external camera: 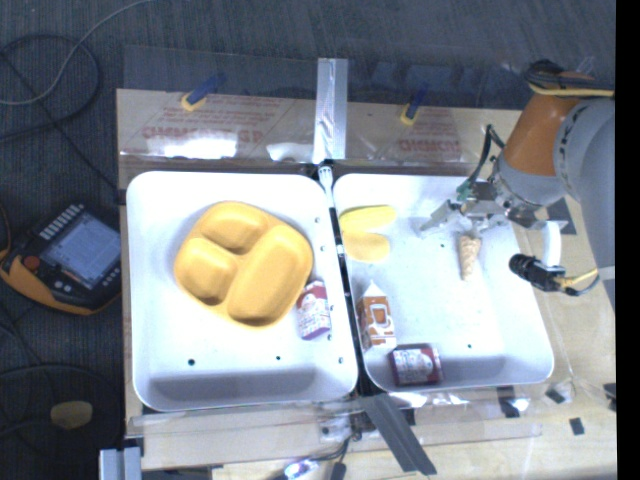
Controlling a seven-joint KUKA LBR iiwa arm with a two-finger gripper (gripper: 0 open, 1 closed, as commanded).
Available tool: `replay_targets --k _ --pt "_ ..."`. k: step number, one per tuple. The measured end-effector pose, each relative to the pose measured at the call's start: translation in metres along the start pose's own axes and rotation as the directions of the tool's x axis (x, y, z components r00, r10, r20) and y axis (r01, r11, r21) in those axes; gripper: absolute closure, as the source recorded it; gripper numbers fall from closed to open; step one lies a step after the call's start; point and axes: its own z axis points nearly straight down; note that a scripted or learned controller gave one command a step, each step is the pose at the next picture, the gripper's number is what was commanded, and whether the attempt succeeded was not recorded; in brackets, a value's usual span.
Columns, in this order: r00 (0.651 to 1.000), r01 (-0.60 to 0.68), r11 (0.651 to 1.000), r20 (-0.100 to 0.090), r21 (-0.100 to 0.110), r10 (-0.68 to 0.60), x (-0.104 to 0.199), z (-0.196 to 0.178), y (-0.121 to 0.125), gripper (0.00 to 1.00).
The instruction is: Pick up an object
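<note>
1. The two-finger gripper [455, 218] hangs over the right white bin [510, 343], fingers spread, pinching nothing.
2. A tan ridged cone [468, 255] lies just below it on the bin floor.

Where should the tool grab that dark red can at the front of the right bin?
Across its middle, from straight above. The dark red can lies on its side, long axis left-right, so close across its rounded sides. The bin wall is close in front, leaving little room for a sideways approach.

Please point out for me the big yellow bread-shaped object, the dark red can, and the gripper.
big yellow bread-shaped object [243, 263]: camera view, centre of its top.
dark red can [415, 364]: camera view, middle of its side.
gripper [462, 214]: camera view, midway between its fingertips.
</note>
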Motion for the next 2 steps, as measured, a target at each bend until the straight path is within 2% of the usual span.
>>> replay_targets --k 1,2 --pt "1.0 0.011 1.0 0.003 -0.003 -0.011 0.0 -0.002 -0.046 0.0" --pt "0.999 -0.041 0.999 0.01 0.014 0.04 -0.009 -0.046 -0.047 0.0"
